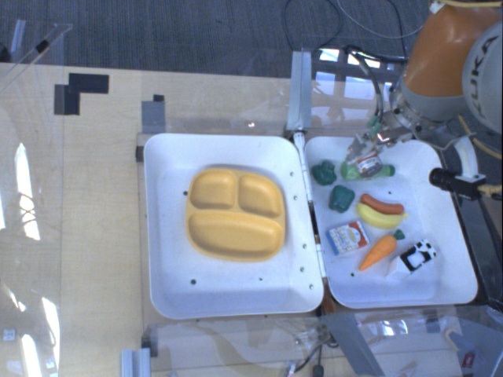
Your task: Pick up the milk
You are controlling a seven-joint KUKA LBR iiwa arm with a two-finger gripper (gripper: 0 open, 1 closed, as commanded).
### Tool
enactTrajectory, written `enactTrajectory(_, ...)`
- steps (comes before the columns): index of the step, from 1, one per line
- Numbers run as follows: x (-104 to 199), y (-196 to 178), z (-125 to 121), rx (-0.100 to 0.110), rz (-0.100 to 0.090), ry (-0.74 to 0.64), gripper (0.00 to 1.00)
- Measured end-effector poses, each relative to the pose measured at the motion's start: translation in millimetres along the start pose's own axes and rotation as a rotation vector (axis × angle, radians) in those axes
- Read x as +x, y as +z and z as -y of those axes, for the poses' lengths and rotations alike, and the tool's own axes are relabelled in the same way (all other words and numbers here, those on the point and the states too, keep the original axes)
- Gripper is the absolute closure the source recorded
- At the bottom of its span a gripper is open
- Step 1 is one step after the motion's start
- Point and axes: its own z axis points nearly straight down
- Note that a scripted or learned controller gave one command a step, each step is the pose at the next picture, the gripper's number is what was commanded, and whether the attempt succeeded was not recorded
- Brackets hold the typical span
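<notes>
We saw the milk (418,256), a small carton with black and white cow spots, lying on its side in the near right corner of the right bin (456,289). Its long axis ran slanted, from near-left up to far-right. It lay well apart from the tool (371,146), which hung over the far part of the same bin, above a green bottle (368,168); we could not tell its state. This bin also held a carrot (378,251), a banana (379,217), a sausage (383,205), a small box (346,237) and two green pieces (333,185). The left bin (169,234) held a yellow divided tray (236,213).
</notes>
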Motion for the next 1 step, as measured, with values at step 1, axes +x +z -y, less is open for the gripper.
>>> enactTrajectory(1, -54.0, 41.6, -6.3, -0.003, 0.003, -0.215, 1.0)
